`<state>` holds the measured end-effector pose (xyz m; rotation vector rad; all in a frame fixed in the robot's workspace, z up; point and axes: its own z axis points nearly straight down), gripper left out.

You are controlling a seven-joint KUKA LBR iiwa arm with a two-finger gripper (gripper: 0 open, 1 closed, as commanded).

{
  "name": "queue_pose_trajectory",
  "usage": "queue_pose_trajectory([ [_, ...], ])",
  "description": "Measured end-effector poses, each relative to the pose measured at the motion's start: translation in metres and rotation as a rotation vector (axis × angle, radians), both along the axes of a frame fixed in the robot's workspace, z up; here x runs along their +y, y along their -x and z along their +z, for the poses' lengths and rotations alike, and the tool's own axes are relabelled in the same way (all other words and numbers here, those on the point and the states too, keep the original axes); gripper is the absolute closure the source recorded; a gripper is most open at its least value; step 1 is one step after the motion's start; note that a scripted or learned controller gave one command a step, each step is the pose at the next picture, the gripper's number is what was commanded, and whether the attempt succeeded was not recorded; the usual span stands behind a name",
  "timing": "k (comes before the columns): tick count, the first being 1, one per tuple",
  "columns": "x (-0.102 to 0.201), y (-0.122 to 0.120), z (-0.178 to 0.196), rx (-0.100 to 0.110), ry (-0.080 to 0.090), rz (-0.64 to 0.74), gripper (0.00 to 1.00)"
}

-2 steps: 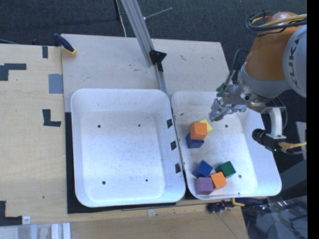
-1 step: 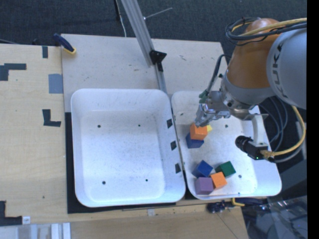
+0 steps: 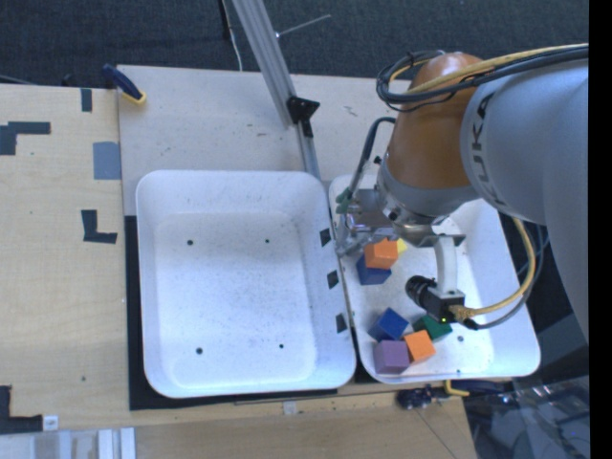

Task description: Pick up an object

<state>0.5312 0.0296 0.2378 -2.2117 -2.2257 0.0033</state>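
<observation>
While the arm (image 3: 449, 132) is reaching into the right bin (image 3: 497, 347), its pincer (image 3: 368, 242) is hovering by an orange block (image 3: 384, 251); grip state, I cannot tell.

We can read only part of a brand: dark letters "UKA" running up the grey arm (image 3: 521, 132), to the upper right of the claw (image 3: 368, 228).
</observation>
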Motion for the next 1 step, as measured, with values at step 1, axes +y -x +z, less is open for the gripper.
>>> queue_pose_trajectory([
  [1, 0.0614, -0.0039, -0.0034, -0.001, 0.000, 0.002, 1.00],
])
